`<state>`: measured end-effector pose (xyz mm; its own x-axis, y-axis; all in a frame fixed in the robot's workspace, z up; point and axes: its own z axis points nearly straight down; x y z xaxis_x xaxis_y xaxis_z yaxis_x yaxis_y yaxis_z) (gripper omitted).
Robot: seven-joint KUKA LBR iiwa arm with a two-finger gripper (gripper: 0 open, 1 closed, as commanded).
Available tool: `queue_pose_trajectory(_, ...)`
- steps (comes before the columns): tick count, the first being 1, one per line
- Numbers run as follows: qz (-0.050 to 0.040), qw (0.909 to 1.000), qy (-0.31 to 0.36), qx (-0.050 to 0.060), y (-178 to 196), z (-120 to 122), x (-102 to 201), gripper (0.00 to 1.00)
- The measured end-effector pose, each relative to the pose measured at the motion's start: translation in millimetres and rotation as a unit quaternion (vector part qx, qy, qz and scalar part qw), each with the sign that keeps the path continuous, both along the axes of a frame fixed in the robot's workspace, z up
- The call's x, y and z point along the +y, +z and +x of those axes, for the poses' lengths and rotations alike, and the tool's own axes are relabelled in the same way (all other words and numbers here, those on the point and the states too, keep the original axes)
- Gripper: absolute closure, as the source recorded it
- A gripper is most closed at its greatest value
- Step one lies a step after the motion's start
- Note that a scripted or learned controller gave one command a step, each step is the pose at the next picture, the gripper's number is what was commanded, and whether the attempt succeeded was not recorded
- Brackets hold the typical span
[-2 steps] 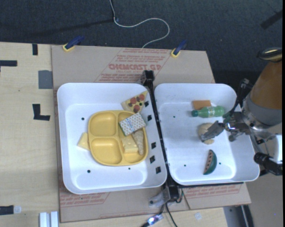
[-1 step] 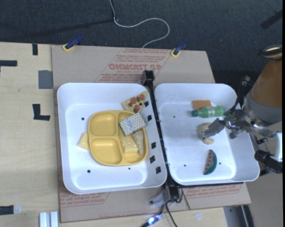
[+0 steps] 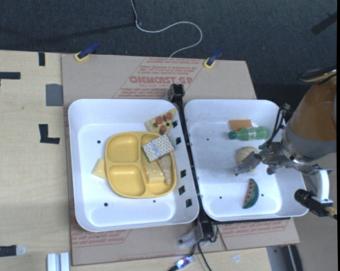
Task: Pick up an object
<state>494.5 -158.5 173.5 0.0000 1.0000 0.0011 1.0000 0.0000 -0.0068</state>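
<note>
Right bin (image 3: 271, 208), 4 items: green bottle (image 3: 249, 133), orange block (image 3: 240, 125), watermelon slice (image 3: 250, 193), beige lump (image 3: 246, 153); claw (image 3: 244, 164) low beside the lump, grip state not discernible; best centred squarely over it before lifting.

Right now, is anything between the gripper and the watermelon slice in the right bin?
Nothing visible does. The gripper sits over the right bin beside a pale lump, and the watermelon slice lies just below it on bare bin floor.

Two white bins (image 3: 79, 151), one yellow tray (image 3: 125, 176), one bottle (image 3: 249, 133)
</note>
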Motion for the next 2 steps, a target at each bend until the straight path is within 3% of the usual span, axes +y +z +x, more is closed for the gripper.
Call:
queue_pose_trajectory(1, 0.0002, 1.0000, 0.000, 0.000, -64.1, -2.3, 1.1, 0.00)
queue_pose_trajectory(2, -0.0006, 1.0000, 0.001, -0.002, -90.2, -2.6, 1.9, 0.00)
